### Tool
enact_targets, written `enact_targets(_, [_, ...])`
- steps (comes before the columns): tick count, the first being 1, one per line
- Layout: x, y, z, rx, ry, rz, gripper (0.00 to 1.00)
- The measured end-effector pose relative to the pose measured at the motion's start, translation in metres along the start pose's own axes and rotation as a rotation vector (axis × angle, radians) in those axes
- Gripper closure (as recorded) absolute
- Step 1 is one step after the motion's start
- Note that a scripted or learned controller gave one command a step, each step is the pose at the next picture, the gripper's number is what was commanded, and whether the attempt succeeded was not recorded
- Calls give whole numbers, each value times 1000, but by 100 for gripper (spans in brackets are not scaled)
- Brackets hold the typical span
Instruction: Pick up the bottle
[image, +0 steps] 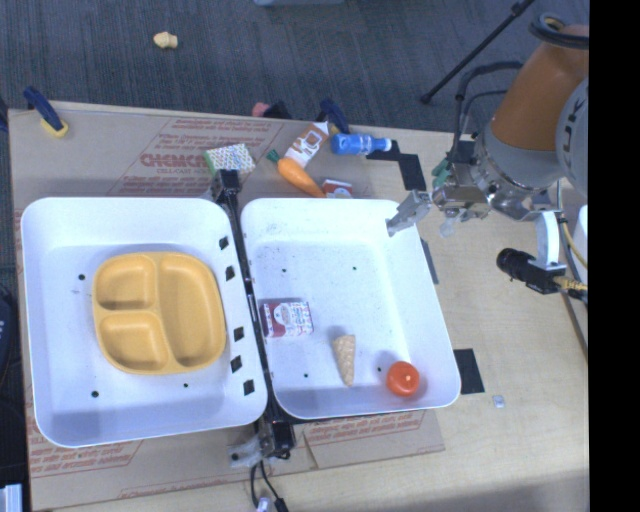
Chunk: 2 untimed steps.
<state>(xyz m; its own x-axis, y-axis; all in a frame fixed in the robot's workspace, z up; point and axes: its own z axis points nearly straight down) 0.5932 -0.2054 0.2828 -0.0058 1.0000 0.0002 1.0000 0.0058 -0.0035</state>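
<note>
A dark carpet lies behind the bench, which carries a sheet of printed cardboard under two white bins. The gripper hangs over the far right corner of the right bin; one grey finger juts left over the rim, but whether the fingers stand open or closed I cannot tell, and nothing shows between them.

Moving outward, the right bin holds a small red-and-white carton, a pale cone-shaped piece and an orange round toy. The left bin holds a yellow divided plate.

The likeliest bottle is the blue one, lying on its side on the cardboard beyond the bins, to the gripper's far left, beside a toy carrot and an orange-and-white pack.

The risk, I'd say, is that a bottle lying flat may roll or skid out of a pinch, and the crowding carrot and pack could get nudged or grabbed instead.
</note>
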Motion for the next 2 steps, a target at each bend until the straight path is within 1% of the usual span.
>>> enact_targets(1, [0,0,-10,2,0,-5,100])
enact_targets(2, [-6,-40,-30,2,1,265,100])
